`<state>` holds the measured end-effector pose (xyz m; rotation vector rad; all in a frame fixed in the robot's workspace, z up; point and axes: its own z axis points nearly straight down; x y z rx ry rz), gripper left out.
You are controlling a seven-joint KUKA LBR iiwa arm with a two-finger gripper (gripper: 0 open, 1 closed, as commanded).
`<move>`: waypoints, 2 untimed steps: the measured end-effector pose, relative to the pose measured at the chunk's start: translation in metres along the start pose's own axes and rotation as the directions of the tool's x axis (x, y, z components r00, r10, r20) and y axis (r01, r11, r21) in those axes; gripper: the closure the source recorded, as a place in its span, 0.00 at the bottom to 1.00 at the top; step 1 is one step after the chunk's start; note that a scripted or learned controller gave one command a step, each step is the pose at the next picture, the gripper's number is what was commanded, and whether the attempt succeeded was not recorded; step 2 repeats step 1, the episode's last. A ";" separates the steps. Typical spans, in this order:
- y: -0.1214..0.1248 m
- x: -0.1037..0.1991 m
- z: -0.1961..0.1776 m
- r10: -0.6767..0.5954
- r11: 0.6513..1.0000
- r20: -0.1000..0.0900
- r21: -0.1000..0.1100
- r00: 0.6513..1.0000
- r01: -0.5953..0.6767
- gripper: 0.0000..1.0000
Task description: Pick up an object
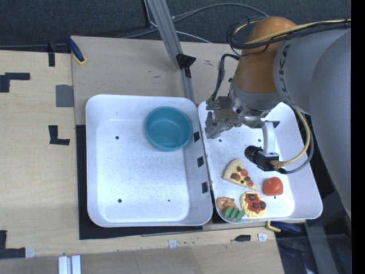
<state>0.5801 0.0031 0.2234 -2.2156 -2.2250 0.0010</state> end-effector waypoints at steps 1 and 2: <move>0.009 0.048 0.009 0.000 1.000 0.000 0.000 1.000 0.000 1.00; 0.009 0.048 0.009 0.000 1.000 0.000 0.000 1.000 0.000 1.00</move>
